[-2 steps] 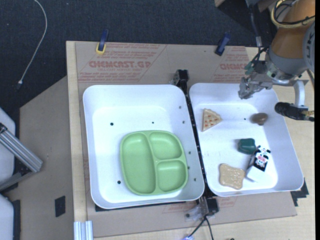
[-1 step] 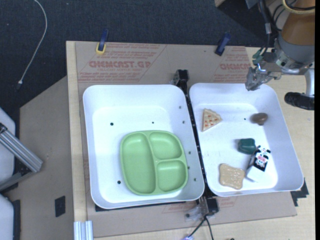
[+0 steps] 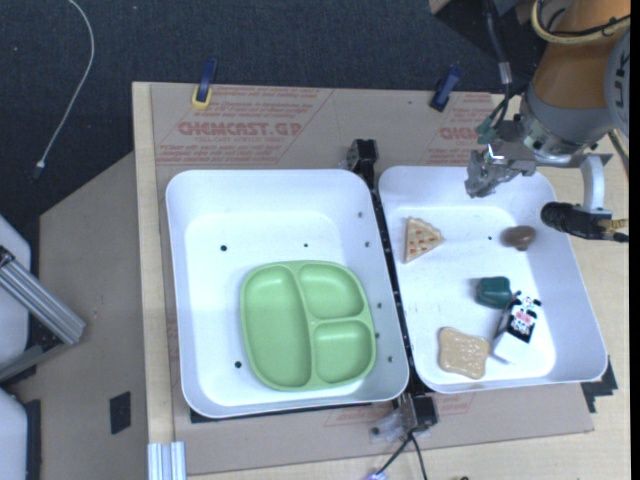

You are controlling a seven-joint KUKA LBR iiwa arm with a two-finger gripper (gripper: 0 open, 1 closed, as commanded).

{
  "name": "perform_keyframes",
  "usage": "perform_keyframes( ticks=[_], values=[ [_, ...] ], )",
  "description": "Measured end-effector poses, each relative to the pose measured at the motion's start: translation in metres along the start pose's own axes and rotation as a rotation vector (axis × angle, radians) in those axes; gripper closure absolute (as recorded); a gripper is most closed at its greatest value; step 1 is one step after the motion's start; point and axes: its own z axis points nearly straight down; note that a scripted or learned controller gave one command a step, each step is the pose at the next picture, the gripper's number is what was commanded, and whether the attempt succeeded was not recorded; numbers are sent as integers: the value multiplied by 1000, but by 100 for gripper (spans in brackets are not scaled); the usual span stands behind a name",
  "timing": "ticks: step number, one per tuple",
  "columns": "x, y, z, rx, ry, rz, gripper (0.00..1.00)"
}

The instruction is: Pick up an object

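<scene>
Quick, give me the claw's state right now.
Claw: above the far edge of the right bin, nothing seen between its fingers; open or shut cannot be told from this view.

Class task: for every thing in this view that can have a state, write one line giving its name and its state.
Gripper: above the right bin's far edge, holding nothing.
Green divided plate: flat in the left bin, compartments bare.
Pizza slice: lying flat.
Toast: lying flat.
Teal object: resting beside the cow-print carton.

glossy plastic bins [image 3: 190, 228], matt green tray [image 3: 305, 323]
</scene>
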Motion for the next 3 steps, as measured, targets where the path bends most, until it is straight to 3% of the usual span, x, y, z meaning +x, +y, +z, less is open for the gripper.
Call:
perform_keyframes(
  ticks=[3],
  values=[
    [163, -54, 2, 1, -1, 0, 100]
  ],
)
